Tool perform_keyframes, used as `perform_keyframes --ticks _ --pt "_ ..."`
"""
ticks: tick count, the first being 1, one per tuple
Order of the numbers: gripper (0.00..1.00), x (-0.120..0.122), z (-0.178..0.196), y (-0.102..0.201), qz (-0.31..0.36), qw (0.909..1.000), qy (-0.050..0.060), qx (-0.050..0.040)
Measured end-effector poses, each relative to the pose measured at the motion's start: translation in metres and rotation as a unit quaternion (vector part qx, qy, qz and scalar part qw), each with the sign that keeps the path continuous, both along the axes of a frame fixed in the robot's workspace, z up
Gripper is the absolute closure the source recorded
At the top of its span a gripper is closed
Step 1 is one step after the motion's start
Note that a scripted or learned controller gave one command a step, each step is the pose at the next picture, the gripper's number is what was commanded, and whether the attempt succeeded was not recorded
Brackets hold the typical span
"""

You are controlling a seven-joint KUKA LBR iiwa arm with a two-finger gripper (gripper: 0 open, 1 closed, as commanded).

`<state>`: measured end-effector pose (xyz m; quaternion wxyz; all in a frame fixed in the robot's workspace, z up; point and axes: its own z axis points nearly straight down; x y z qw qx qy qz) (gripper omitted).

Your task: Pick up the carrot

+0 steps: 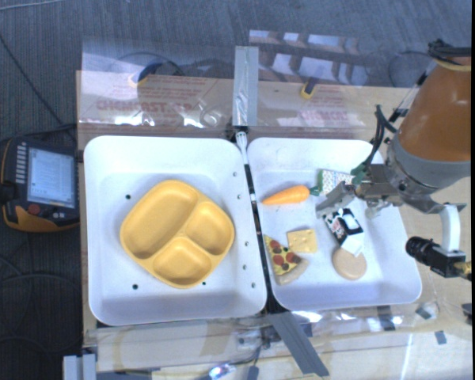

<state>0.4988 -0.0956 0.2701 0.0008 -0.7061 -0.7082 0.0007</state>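
Observation:
The orange carrot [286, 195] lies on its side in the right bin [396, 291], near that bin's left wall and towards the back. My gripper [342, 199] hangs low over the middle of the right bin. It is a short way to the right of the carrot's thick end and apart from it. Nothing of the carrot sits in the gripper.
A pizza slice [285, 258], a yellow cheese square [302, 241], a tan round cookie [350, 264], a black-and-white piece [345, 226] and a green-white item [328, 180] share the right bin. The left bin [103, 291] holds a yellow divided plate [176, 232].

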Motion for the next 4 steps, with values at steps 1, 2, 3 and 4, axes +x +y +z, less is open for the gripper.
perform_keyframes --ticks 1,2,3,4 --pt "0.00 0.044 -0.032 0.017 -0.152 0.9884 0.001 -0.0003" --pt "0.00 0.085 -0.147 -0.008 -0.227 0.9738 0.001 -0.0009" --pt "0.00 0.107 -0.087 0.012 -0.125 0.9922 0.000 -0.0011" --pt "0.00 0.094 -0.170 -0.002 -0.094 0.9956 -0.007 0.0010"
